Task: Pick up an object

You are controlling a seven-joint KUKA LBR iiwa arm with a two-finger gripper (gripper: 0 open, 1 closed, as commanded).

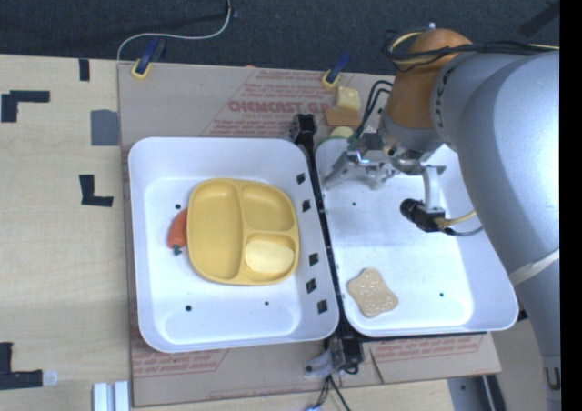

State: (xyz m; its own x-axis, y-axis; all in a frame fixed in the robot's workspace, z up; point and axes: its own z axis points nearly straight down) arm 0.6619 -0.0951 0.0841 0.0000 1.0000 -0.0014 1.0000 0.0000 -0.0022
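gripper [364, 164] low at the right bin's [455, 309] far edge, its grip state unclear.

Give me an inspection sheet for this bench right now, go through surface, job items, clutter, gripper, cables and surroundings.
Surface: left bin and right bin side by side on a cardboard sheet.
Job's things: yellow divided plate in the left bin with a pale yellow piece in one compartment; orange object tucked at its left edge; tan cracker-like piece in the right bin.
Clutter: small blocks behind the bins.
Gripper: gripper over the right bin's far end.
Cables: white cable on the dark floor.
Surroundings: black tape marks on the bench.
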